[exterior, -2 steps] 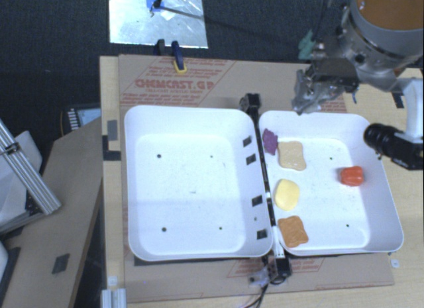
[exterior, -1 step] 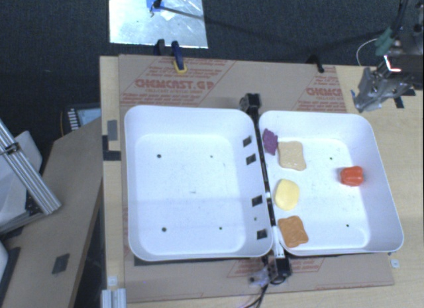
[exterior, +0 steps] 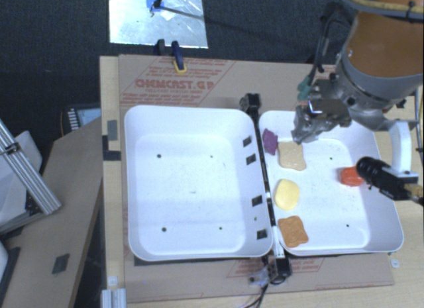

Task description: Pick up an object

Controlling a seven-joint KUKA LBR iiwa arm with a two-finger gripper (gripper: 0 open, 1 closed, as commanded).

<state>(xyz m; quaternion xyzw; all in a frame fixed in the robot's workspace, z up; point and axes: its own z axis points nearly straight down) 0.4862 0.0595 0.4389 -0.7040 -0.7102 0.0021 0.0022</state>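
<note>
The pincer hangs low over the far part of the right bin, its tip just above the far edge of a pale beige piece. Just to its left lies a small purple piece; nearer the camera, below the beige one, sit a yellow round piece and then an orange-brown slab. Off to the pincer's right, partly behind a black fitting on the arm, is an orange-red piece. The left bin lies well to the pincer's left.

The step in hand looks like the descent onto a target, most likely the beige piece. To do it well, the tip should centre over that piece rather than its far edge, keep clear of the purple neighbour, and go straight down before closing, since these flat pieces offer little to grip.

How wide the pincer stands cannot be told from this slant, and nothing is seen held in it.
</note>
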